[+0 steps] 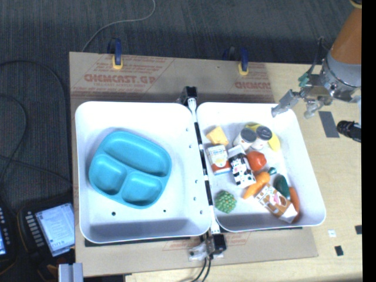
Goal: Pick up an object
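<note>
Hand (296,103) sits above the far right corner of the right bin (305,157), fingers spread apart, nothing between them. One finger (283,105) points left over the bin rim, the other sits right of it near the wrist. Grey arm with orange band (351,31) runs up and right from the hand.

Pickable stuff is all below and left of the hand, inside the right bin. Nearest: a small jar pair with a yellow piece (255,135), just below-left. Further left, a yellow cheese wedge (216,136). Below those, a red tomato (257,159), a black-and-white cow-pattern carton (238,170) and a red-white packet (217,158). Further down: a carrot (258,185), a dark green vegetable (282,184), a juice carton (276,204) near the near-right corner, and a green broccoli-like ball (225,201) at the near left.

Well left of the hand, the left bin (94,222) holds a blue divided tray (130,168). Both bins rest on a brown board (135,78) on the table (346,216).
</note>
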`<act>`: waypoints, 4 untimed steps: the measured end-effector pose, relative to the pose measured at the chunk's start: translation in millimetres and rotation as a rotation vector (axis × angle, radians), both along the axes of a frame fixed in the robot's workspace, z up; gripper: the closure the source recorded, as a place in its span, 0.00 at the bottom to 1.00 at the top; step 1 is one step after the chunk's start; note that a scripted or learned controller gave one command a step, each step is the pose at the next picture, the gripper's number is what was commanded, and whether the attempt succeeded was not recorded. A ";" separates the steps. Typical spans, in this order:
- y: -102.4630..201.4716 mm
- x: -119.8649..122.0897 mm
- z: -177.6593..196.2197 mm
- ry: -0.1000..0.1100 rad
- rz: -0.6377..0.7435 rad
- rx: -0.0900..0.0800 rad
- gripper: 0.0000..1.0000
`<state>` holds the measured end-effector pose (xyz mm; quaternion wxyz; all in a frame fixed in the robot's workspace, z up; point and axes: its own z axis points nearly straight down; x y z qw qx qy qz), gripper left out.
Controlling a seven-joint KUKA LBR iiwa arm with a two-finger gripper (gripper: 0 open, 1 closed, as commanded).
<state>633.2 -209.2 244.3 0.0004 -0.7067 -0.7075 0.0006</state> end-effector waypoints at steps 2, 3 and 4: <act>69.9 -20.3 -155.4 -0.004 -0.002 -0.001 0.00; 69.4 -20.0 -145.7 -0.004 -0.001 -0.003 1.00; 69.4 -20.0 -145.8 -0.004 -0.002 -0.002 0.00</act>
